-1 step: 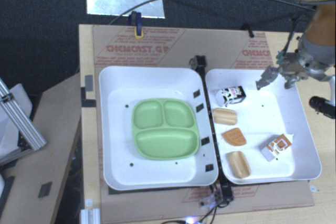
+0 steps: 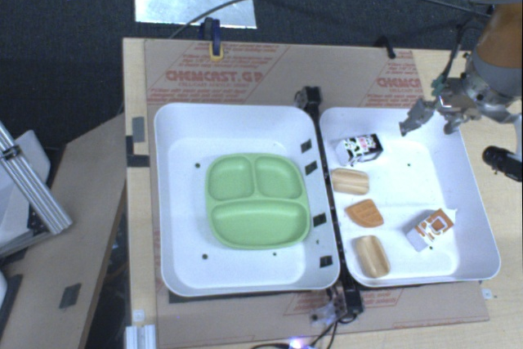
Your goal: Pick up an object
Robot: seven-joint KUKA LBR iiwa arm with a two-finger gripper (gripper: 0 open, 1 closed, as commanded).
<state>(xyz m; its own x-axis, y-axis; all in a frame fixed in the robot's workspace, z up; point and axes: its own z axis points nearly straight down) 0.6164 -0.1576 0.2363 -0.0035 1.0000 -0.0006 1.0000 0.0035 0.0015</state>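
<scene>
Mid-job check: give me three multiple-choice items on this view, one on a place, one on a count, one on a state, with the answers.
1. Where is the green plate?
A. left bin
B. right bin
C. on the bench outside the bins

2. How many items lie in the right bin?
A. two
B. five
C. eight

3. What does the gripper hold?
A. the green plate
B. the black-and-white carton
C. nothing visible

Answers: 1 A, it sits mid left bin. 2 B, the carton, three tan pieces and a small box. 3 C, it hangs over the right bin's far edge with nothing between its fingers.
</scene>
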